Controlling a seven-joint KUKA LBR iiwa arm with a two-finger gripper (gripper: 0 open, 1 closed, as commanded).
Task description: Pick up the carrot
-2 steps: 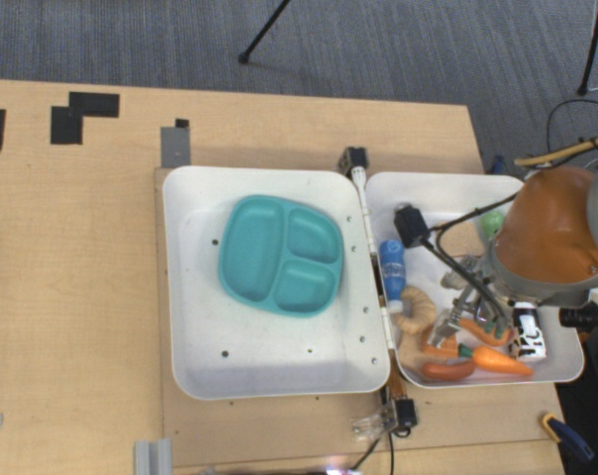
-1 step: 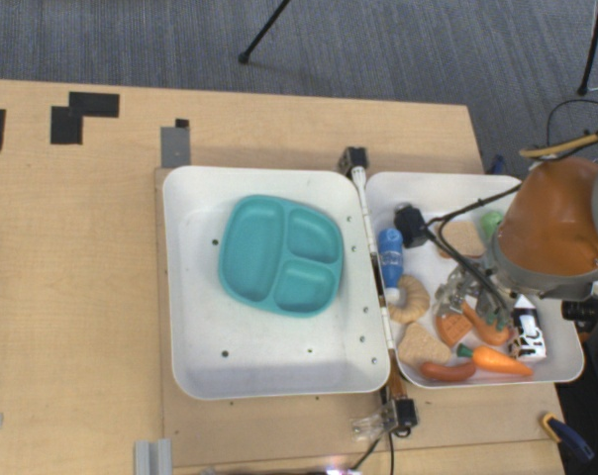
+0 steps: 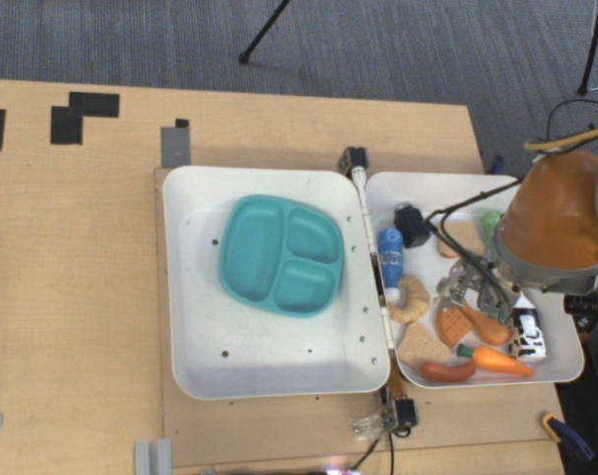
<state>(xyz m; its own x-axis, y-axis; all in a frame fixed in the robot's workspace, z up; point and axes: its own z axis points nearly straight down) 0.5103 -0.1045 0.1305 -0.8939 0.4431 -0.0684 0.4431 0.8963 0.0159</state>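
While the carrot [image 3: 501, 361] lies in the right bin [image 3: 572, 362] by its near wall, long axis roughly left-right, gripper [image 3: 474, 290] sits just beyond it; grip state unreadable.

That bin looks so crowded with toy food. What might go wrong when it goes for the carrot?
The carrot lies near the right bin's front rim, close beside a sausage and another orange piece. The tool might pinch a neighbour instead, or nudge the carrot against the wall.
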